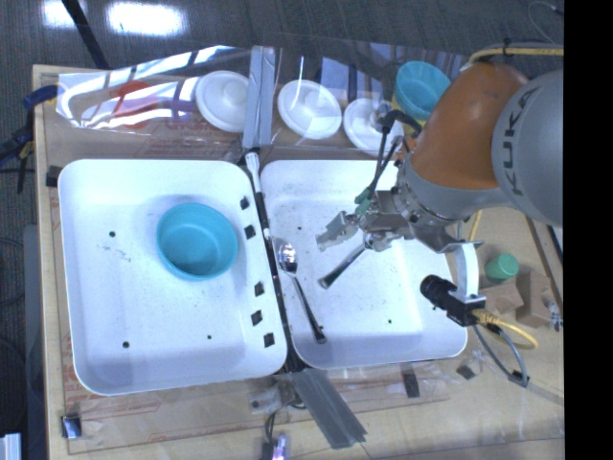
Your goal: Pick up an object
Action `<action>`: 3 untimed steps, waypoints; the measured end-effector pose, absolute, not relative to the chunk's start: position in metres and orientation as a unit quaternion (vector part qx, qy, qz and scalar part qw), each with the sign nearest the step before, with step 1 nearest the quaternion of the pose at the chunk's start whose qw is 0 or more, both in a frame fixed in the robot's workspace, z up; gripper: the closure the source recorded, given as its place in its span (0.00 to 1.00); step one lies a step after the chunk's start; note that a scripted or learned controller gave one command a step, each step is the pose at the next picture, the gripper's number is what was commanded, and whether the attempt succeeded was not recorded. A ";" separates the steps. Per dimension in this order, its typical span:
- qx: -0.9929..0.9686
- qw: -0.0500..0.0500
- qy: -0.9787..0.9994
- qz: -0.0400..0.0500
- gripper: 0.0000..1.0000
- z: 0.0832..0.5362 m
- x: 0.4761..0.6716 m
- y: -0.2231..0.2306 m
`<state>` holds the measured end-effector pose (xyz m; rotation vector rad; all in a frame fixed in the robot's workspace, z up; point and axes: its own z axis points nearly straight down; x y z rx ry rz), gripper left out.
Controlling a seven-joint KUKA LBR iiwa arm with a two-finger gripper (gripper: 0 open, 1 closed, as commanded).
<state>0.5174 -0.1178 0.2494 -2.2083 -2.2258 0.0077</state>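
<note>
End effector of mine hangs over the right bin, toward its upper middle, w/ the arm coming in from approx 2 o'clock; fingers look spread, one short tip pointing to 9 o'clock and a longer dark one slanting down to 7 o'clock, nothing visible between them. Spoon lies in the right bin at approx 7 o'clock from my end effector, near but apart from it, bowl end up by the bin's left wall, dark handle running down toward 5 o'clock. Left bin holds a teal bowl, upright, a bit above its middle, well apart from me at 9 o'clock. Along the worktop's far edge, at 12 o'clock, sit white lids in a row and a teal cup. A small green-capped bottle stands outside the right bin at 3 o'clock.
</note>
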 end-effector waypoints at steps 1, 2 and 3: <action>-0.735 0.003 -0.678 0.003 0.00 0.175 0.530 -0.142; -0.712 0.003 -0.703 0.002 0.00 0.116 0.555 -0.181; -0.702 0.003 -0.712 0.002 0.00 0.089 0.550 -0.168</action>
